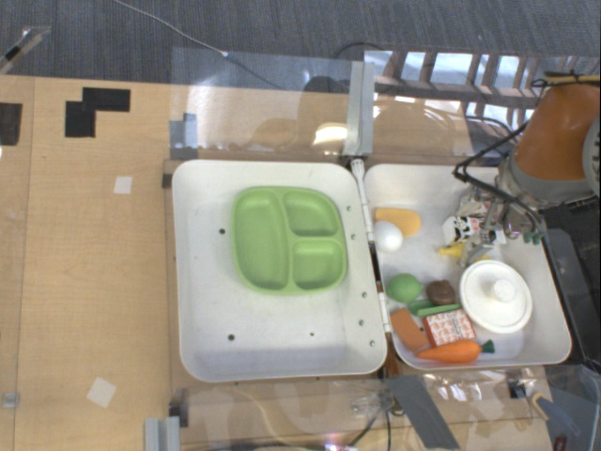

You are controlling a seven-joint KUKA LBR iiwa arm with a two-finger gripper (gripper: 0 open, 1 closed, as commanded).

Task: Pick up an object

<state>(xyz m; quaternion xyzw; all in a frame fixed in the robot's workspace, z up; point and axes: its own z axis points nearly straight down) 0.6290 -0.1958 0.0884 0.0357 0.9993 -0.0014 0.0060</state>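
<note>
Clearly we are working over the right bin [554, 341], whose lower half is crowded with toy food, while the left bin [202, 346] holds a green divided plate [286, 240] at its centre. Our gripper [488, 222] hangs at the bin's upper right, beside a small yellow piece [452, 249] and above a white lidded pot [495, 296]; whether it is open or closed we cannot tell. The carrot [451, 352], red box [448, 326], green ball [405, 287], white egg [388, 238] and yellow-orange piece [399, 220] lie unheld. We judge the yellow piece the likeliest target, being nearest.
</note>
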